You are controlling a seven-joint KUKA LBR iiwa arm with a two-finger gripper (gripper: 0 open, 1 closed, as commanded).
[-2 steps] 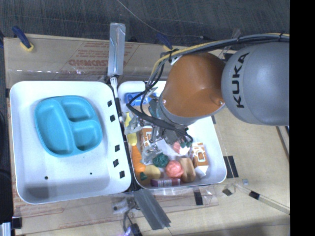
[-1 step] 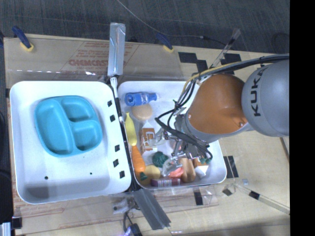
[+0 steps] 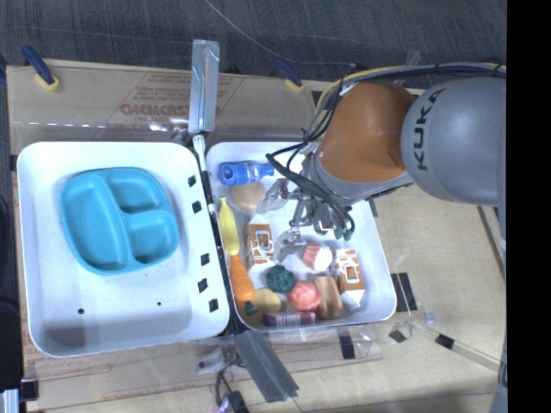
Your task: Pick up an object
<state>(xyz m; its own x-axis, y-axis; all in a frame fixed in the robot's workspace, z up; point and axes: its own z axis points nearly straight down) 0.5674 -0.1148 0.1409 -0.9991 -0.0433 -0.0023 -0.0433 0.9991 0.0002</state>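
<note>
Currently gripper (image 3: 297, 246) hangs low inside right bin (image 3: 379, 269), among packed toy food, just above small carton (image 3: 259, 241) and cupcake (image 3: 317, 257). Finger state: cannot tell, wrist and cables hide tips. No object seen held. Risk: crowding. Banana (image 3: 227, 227), green piece (image 3: 280, 278), tomato (image 3: 303, 295) lie close; descent may wedge between neighbours, nudge target sideways, or close on nothing. Left bin (image 3: 34, 231) holds blue tray (image 3: 119, 218).

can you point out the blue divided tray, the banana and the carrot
blue divided tray (image 3: 119, 218): camera view, on the ridge between its compartments
banana (image 3: 228, 227): camera view, middle of its yellow length
carrot (image 3: 242, 283): camera view, middle of its orange body
</note>
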